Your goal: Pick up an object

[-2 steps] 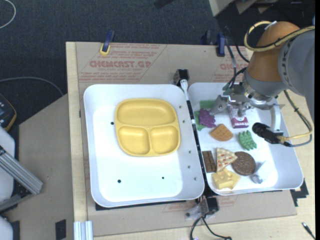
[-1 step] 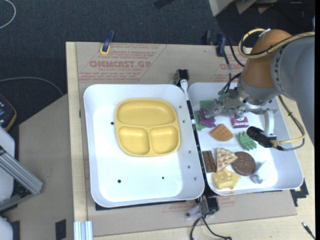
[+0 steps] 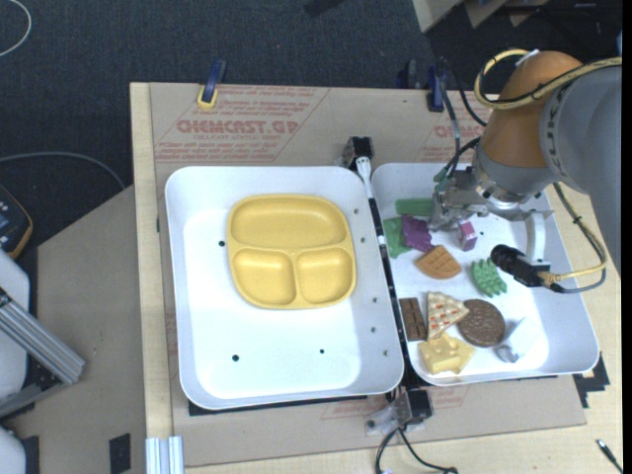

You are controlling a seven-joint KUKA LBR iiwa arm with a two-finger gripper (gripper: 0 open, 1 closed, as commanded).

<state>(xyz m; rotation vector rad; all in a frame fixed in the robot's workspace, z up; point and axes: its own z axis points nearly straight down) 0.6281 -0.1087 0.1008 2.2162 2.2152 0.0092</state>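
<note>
My gripper (image 3: 452, 217) hangs low over the far part of the right bin (image 3: 573, 334), its tip among the toy foods there. Right beside it lie a purple piece (image 3: 417, 233), a green piece (image 3: 412, 207) and a small pink-and-white piece (image 3: 467, 232). Nearer the front are an orange cookie-like piece (image 3: 438, 263), a green leafy piece (image 3: 488, 277), a pizza slice (image 3: 445, 310), a brown round piece (image 3: 483, 322), a chocolate bar (image 3: 413, 318) and a yellow cheese block (image 3: 446, 354). The wrist hides the fingers.
The left bin (image 3: 197, 294) holds a yellow three-compartment plate (image 3: 291, 249). A black connector with a yellow cable (image 3: 520, 265) hangs from the arm over the right bin. Clamps sit at the bench's far edge and between the bins.
</note>
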